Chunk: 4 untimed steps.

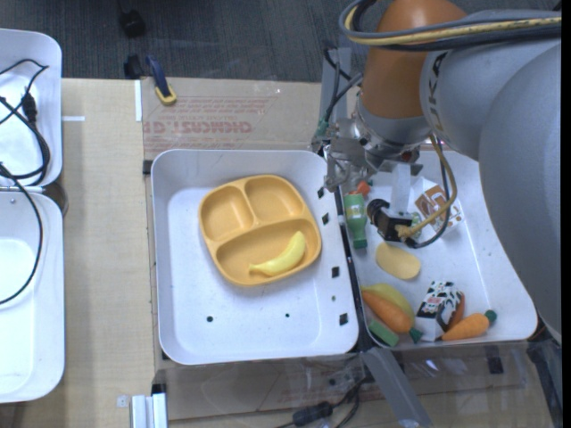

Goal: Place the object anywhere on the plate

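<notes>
Nearest us, in the right bin, we see two smooth orange carrots, a black-and-white patterned carton between them, and a pale yellow oval piece just behind. In the left bin a glossy yellow three-compartment plate holds a curved yellow banana in its large front compartment, well left of the gripper. Farther back, the gripper hangs over the divide between the bins, just above an upright-looking green bottle; we cannot tell how its grip stands.
</notes>
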Tool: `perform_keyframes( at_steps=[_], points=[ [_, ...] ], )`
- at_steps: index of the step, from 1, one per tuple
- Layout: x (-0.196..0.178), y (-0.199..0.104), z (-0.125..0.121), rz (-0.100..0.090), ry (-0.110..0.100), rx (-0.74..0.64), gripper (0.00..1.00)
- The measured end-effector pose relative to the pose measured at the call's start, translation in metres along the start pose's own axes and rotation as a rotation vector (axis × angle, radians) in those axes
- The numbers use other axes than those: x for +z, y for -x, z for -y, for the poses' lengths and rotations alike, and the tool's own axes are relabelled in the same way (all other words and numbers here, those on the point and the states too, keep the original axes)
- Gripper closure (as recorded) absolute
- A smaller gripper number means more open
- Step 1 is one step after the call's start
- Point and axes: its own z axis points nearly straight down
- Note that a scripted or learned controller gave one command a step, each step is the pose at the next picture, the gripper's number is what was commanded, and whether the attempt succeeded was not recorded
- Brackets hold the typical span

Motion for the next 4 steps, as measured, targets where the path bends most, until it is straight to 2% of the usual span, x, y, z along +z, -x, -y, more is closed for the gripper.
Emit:
perform_keyframes(
  at_steps=[1, 2, 3, 4],
  points=[
    [-0.219, -0.012, -0.006, -0.001, 0.004, 0.154, 1.0],
    [-0.218, 0.108, 0.048, -0.001, 0.002, 0.204, 1.0],
    [-0.217, 0.156, -0.043, -0.001, 0.001, 0.53, 1.0],
    [-0.208, 0.142, -0.033, -0.003, -0.001, 1.152, 1.0]
  ],
)
